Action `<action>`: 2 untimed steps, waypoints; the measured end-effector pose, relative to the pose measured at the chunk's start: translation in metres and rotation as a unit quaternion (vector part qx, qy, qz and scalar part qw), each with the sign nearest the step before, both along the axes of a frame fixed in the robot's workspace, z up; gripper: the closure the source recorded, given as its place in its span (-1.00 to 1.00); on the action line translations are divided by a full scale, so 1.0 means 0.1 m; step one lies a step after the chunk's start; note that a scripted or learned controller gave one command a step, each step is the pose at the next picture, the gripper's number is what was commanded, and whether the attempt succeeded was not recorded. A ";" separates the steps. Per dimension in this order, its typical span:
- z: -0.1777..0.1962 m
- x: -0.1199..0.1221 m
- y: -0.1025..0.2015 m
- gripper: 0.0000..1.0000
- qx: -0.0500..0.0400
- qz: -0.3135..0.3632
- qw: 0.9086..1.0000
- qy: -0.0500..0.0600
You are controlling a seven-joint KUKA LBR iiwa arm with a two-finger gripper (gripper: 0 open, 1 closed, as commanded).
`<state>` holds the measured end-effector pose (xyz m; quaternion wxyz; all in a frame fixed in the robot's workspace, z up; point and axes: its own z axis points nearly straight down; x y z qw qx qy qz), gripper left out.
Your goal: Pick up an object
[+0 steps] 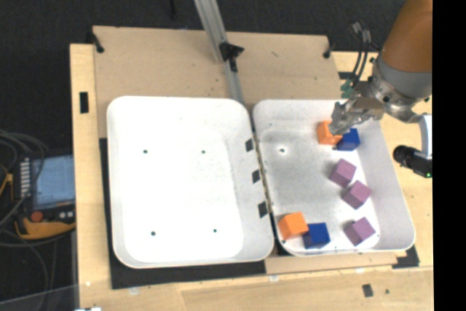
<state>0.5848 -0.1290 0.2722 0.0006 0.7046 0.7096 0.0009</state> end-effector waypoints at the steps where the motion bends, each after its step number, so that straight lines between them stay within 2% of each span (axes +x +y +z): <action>1: 0.01 -0.01 0.58 1.00 0.001 0.000 1.000 0.001; 2: 0.06 -0.10 1.06 1.00 0.001 0.000 1.000 0.001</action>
